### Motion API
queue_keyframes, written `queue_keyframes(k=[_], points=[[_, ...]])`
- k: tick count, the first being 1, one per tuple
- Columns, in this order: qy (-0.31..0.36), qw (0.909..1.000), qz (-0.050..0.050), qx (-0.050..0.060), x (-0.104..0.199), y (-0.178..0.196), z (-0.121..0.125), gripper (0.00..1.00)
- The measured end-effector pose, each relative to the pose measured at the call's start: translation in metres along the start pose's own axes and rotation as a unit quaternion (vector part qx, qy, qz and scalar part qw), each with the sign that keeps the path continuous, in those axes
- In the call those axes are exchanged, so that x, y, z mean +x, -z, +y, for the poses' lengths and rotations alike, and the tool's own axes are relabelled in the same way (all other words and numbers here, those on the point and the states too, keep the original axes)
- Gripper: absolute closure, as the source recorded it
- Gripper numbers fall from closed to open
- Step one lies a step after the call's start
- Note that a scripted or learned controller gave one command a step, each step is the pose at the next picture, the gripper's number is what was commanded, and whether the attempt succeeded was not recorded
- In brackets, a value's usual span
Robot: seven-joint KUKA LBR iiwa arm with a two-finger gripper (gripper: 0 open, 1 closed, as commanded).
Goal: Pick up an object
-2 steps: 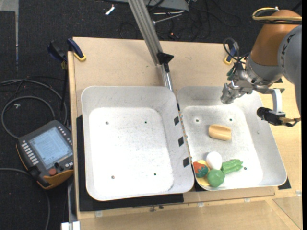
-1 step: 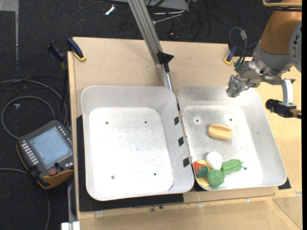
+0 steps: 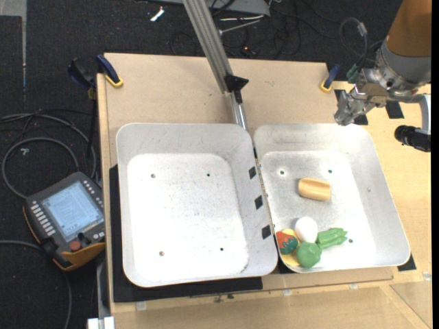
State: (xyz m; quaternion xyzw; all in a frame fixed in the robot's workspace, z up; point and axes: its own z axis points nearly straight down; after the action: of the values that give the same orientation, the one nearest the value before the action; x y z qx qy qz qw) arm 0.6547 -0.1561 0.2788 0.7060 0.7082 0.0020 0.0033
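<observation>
- The gripper (image 3: 350, 112) sits in the upper right of the frame, over the top rim of the right bin (image 3: 384, 184); whether its jaws are spread or pressed together I cannot tell, and nothing shows between them.
- The nearest thing to pick is the tan bread roll (image 3: 315, 189), lying down and to the left of the gripper, near the middle of the right bin, its long axis running nearly left to right across the frame.
- Farther down, at the bin's lower left corner, a cluster lies close together: a white egg (image 3: 306, 228), a green leafy piece (image 3: 332, 238), a green round piece (image 3: 309, 254) and a red-and-yellow piece (image 3: 287, 242).
- The left bin (image 3: 137, 142) lies well apart, across the divide.
- The arm enters from the upper right edge, orange band (image 3: 413, 19) above the grey wrist, tool pointing down-left; I judge the move calls for travel down-left, then descent.
</observation>
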Motion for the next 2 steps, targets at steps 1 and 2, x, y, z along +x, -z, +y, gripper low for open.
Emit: queue_keyframes(k=[1,2], points=[[0.002,1.0,0.002,0.003,0.052,0.003,-0.002,1.0],[0.003,1.0,0.002,0.004,0.11,-0.016,-0.005,1.0]])
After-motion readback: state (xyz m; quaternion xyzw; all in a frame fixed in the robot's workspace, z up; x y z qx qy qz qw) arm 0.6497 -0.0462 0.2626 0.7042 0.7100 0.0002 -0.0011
